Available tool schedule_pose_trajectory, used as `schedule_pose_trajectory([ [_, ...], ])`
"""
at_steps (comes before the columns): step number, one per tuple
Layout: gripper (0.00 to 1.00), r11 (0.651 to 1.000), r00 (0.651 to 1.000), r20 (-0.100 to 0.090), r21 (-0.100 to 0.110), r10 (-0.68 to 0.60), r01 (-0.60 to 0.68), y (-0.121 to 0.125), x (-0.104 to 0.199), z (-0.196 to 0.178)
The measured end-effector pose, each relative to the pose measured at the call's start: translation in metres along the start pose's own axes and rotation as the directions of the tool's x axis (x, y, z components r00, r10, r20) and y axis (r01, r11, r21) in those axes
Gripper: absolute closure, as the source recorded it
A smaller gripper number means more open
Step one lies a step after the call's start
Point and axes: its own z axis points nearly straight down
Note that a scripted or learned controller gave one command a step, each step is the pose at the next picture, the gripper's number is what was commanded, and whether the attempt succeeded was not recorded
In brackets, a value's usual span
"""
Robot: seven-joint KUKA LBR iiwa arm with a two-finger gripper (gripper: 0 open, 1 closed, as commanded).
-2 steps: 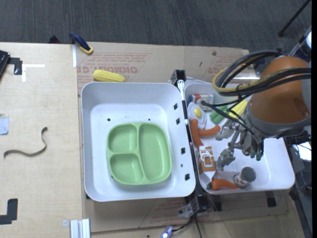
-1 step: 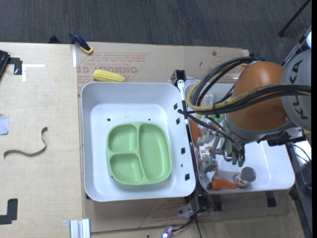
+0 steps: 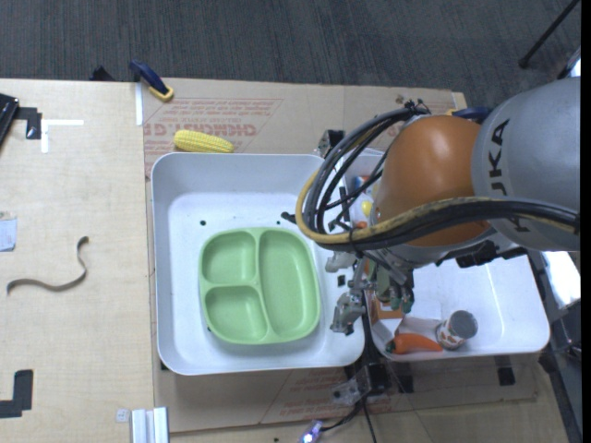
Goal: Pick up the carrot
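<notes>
The carrot [image 3: 417,343] lies at the near left corner of the right bin [image 3: 517,335], just beside a small can [image 3: 458,328]. The gripper [image 3: 380,295] hangs above it, approach seemingly under way; whether it's clenched, I cannot tell. Next, it needs lowering squarely onto the carrot.

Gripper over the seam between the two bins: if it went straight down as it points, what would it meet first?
Probably the adjoining bin rims under the gripper, not the carrot, which lies to its right in the right bin; depth is unclear.
</notes>
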Motion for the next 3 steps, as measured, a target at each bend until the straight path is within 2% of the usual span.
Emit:
schedule_pose_trajectory([
  [1,0.00,0.996,0.996,0.002,0.000,-0.094,0.094,-0.077,-0.081,0.000],
  [2,0.00,0.987,0.987,-0.001,0.000,-0.163,0.163,-0.048,-0.010,0.000],
  [3,0.00,0.995,0.995,0.003,-0.001,-0.103,0.103,0.051,-0.035,0.099],
])
